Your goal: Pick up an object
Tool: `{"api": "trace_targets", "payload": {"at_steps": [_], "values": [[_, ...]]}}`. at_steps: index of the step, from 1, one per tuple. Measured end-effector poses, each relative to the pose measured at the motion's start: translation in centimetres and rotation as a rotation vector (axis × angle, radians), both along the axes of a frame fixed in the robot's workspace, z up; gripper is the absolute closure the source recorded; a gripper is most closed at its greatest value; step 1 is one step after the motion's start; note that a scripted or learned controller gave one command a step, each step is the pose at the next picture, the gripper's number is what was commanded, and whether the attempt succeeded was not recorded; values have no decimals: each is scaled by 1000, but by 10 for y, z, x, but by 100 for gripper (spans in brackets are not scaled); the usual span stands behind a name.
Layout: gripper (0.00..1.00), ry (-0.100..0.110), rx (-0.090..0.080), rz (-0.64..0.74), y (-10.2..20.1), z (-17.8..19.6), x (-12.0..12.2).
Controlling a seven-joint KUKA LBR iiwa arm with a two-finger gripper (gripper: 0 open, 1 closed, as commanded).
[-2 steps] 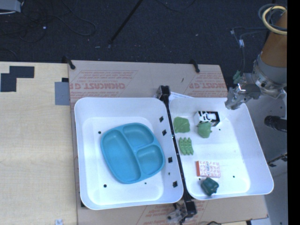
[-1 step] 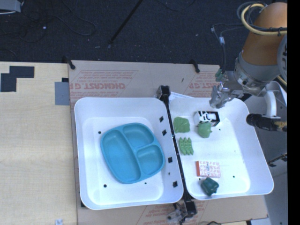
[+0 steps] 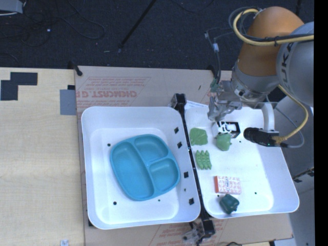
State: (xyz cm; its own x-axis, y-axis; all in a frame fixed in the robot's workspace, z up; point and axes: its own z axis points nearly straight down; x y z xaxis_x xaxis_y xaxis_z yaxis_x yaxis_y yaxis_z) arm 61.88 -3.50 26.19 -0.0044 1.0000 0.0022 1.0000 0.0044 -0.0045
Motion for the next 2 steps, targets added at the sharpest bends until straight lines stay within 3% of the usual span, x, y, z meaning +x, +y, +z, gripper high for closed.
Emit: {"api": "trace_targets", "payload": {"at_steps": [1,2], "values": [[100,1,-1,0,54,-14,-12],[100,-2,-2,-1,102,-14,-5]]}}
